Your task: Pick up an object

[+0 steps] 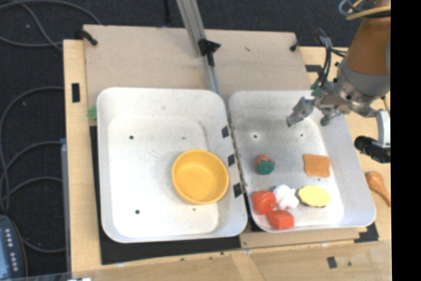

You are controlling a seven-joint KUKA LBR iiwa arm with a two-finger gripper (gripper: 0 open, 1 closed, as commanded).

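My gripper (310, 114) hangs over the upper right part of the right bin (263, 116), its two fingers spread open with nothing between them. Below it in that bin lie a small green and red object (264, 165), an orange block (316, 165), a yellow oval piece (314, 196), a white lump (285, 194) and two red pieces (263, 201) (281, 219). All these objects cluster in the bin's lower half, apart from the gripper. A yellow bowl (200, 176) sits in the left bin (131, 115).
A slanted metal post (191, 6) rises from the bench behind the bins. An orange object (376, 185) lies outside the right bin at the right edge. Cables run across the dark floor on the left.
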